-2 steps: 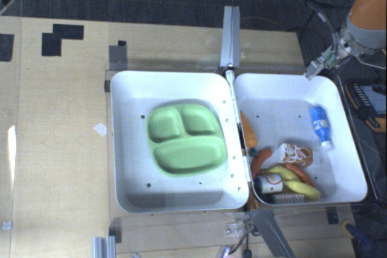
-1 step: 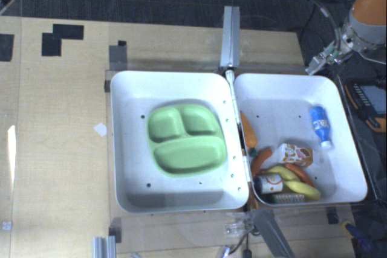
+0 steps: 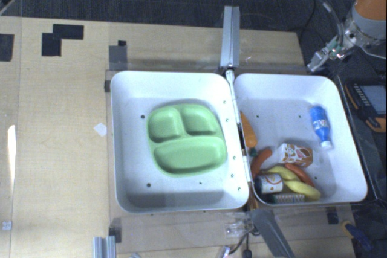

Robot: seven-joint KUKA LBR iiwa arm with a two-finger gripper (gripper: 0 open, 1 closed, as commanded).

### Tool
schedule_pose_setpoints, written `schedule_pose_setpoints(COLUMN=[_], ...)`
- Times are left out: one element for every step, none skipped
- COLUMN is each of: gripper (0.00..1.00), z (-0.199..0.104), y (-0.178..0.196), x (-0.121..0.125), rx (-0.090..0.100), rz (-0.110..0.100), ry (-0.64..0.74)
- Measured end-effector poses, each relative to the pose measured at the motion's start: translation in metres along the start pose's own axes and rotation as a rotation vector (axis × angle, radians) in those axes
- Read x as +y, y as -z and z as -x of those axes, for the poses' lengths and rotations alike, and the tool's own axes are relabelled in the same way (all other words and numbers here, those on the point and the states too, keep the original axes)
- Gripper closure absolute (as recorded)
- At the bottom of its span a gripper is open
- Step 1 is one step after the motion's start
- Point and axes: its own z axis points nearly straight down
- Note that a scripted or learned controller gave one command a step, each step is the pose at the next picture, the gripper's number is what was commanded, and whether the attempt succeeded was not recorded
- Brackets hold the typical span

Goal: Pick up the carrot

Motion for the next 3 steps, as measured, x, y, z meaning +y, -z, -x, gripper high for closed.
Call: schedule_pose_setpoints(gripper=[1.00,1.00,1.00], z=[-0.033,-0.032,-0.051], y=[0.008,0.021,0.003], x=[0.007,0.010,0.015], rx=[0.035,0.028,0.036], rz=[-0.027,-0.020,-0.028], ry=[0.165,0.168,0.143])
